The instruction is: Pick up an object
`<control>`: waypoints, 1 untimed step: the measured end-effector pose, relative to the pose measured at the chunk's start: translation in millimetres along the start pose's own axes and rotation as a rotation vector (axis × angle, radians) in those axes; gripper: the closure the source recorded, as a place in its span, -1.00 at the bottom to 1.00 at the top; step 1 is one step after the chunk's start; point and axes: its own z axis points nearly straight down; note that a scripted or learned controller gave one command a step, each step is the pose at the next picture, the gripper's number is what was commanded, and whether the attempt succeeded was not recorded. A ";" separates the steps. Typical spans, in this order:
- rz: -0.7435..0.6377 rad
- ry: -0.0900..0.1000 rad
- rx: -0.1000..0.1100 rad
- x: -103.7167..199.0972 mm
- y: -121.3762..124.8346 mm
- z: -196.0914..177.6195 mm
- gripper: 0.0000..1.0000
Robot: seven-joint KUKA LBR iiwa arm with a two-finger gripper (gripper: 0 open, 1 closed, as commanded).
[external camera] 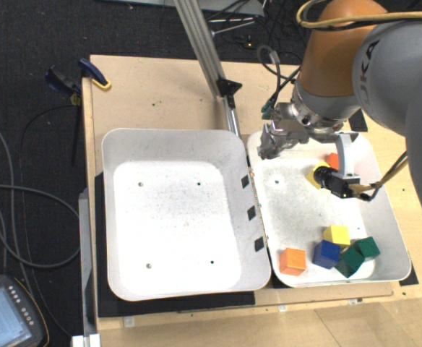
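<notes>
At the upper edge of the right bin (384,215), right of centre in the frame, your gripper (272,144) hangs; you cannot tell its state. Nothing looks picked. The orange block (293,260), blue block (326,254), yellow block (337,235) and green blocks (359,255) lie at lower right, awaiting a grasp.

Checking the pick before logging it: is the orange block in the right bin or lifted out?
In the bin. The orange block rests on the right bin's floor near its front left corner, apart from the pincer.
</notes>
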 end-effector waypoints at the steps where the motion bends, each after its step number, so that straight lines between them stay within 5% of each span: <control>1: 0.001 0.001 -0.001 48.6 11.8 -2.9 1.00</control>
